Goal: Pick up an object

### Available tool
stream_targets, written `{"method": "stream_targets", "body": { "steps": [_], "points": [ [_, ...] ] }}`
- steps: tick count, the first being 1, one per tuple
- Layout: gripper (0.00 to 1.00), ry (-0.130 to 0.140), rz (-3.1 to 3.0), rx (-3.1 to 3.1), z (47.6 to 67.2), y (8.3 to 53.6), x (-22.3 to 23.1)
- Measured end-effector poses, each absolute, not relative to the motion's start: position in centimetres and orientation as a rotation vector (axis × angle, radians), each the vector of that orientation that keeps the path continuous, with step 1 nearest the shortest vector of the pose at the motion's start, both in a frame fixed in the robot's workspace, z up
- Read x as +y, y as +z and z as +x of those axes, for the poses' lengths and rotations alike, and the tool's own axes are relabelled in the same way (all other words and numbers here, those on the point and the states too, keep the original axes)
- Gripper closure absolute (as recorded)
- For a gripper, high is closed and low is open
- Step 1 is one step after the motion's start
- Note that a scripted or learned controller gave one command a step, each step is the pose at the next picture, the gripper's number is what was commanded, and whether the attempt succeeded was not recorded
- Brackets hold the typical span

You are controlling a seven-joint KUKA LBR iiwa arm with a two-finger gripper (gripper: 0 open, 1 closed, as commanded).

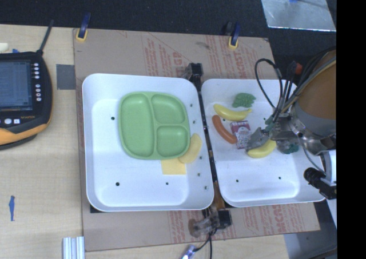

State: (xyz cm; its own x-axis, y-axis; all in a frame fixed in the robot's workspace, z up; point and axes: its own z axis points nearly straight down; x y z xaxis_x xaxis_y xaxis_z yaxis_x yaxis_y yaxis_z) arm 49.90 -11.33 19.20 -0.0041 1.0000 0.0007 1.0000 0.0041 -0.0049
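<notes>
Brown cardboard covers the tabletop [143, 52] under two white bins, with the arm reaching into the right one.

Left bin [103, 189] holds a green divided plate [153, 124], with a yellow slice [173, 166] and a pale banana-like piece [193, 148] at the plate's lower right edge. Right bin [257, 186] holds a green leafy item [244, 100], a yellow banana [230, 112], an orange sausage [223, 129] and a small red-and-white packet [242, 135]. The end effector [264, 136] sits low just above a second yellow banana [262, 149], apparently touching it; whether its fingers are spread or closed I cannot tell. A handheld pendant [20, 100] lies at the far left.
</notes>
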Motion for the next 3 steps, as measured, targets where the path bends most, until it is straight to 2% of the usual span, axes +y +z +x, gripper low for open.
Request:
{"method": "stream_targets", "body": {
  "steps": [1,2,3],
  "points": [
    [0.0,0.007,-2.215,-2.223,49.1,14.8,-18.5],
    [0.0,0.006,-2.21,-2.226,53.6,9.2,-11.9],
    [1.0,0.011,-2.208,-2.229,53.5,10.2,-12.0]
  ]
}}
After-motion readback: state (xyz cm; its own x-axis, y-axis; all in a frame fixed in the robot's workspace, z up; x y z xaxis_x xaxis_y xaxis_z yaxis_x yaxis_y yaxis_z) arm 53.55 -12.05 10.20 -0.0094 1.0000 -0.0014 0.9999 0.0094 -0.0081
